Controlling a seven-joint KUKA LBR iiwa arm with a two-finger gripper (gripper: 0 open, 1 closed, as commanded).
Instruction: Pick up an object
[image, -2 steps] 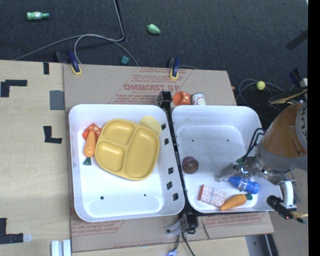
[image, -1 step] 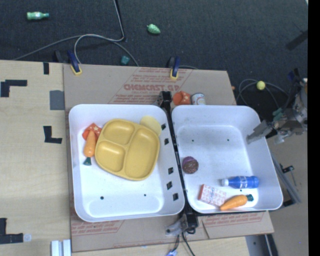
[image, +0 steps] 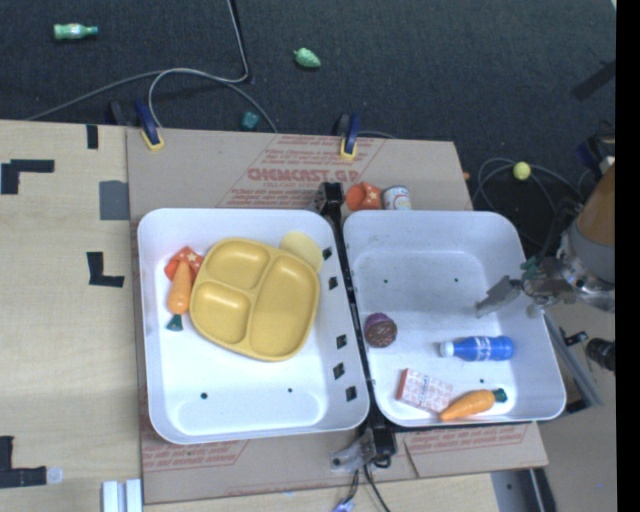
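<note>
So the arm is coming in over the right edge of the right bin (image: 505, 235), and the end effector (image: 500, 294) hangs above the bin's right side with nothing in it. I honestly can't tell from this angle whether it's open or closed, it's just a grey blur of metal.

Candidates in that bin: a blue bottle (image: 478, 348) lying on its side just below the end effector, a dark purple round thing (image: 380, 329) near the divider (maybe a plum or onion, too small to say), a small red-and-white packet (image: 426, 390) and a toy carrot (image: 472, 403) down by the front wall, the packet and carrot nearly touching.

If I were picking, I'd go for the bottle. It's the nearest, sits apart from everything else, and has bare floor around it. Since it lies lengthwise left to right, close across the narrow body, not end to end, and aim at the middle so it doesn't pivot. It's round, so it'll probably roll if only nudged from one side.

The carrot looks riskier: it's tucked near the front wall beside the packet.

The left bin (image: 160, 330) has a yellow divided plate (image: 255, 300) and another carrot (image: 180, 290), well away from the arm.
</note>
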